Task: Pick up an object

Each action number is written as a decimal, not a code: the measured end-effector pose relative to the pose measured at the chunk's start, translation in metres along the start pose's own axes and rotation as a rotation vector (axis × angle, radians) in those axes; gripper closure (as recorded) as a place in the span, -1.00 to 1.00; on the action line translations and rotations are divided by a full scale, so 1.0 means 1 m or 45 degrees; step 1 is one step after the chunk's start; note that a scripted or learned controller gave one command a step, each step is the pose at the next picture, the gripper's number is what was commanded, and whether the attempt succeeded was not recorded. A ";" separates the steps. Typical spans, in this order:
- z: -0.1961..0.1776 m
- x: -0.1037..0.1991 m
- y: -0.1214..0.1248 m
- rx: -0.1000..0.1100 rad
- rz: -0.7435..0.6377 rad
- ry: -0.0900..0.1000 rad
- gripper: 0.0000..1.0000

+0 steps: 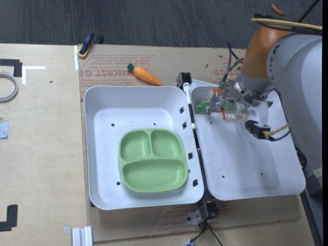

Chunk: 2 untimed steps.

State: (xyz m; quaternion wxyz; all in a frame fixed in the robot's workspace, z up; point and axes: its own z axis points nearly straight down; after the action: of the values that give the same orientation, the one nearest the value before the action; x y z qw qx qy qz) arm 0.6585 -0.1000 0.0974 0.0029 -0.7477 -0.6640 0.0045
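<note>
So the arm (287,60) comes in from the right, big grey body with the orange band sitting up near the top, and the gripper (225,104) is down over the far left corner of the right bin (246,173). There's a jumble of stuff right at the gripper: something clear and plasticky with red bits, and a small green thing (201,106) just beside it, close to the bin's left wall. Honestly can't tell what state the gripper is in, or if it's got hold of anything, too much clutter and cabling in the way. Can't tell either if the green thing is an object in the bin or part of the tool.

Left bin (102,117) has a green plate (152,160) lying flat in it, the divided kind with two small sections at the far side and one big one nearer the camera. It sits toward the near right part of that bin.

Outside the bins, a toy carrot (145,74) is lying on the cardboard just behind the left bin, green end pointing left. Further left there's a little blue and yellow thing (85,44) near the table's far edge. A grey ring (7,87) pokes in from the left edge.
</note>
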 end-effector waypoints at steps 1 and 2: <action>-0.010 -0.002 0.000 0.001 0.003 -0.005 1.00; -0.010 -0.002 0.000 -0.002 0.002 -0.004 -1.00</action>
State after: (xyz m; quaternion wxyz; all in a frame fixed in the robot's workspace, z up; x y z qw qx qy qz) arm 0.6588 -0.1015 0.1077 0.0012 -0.7482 -0.6635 0.0052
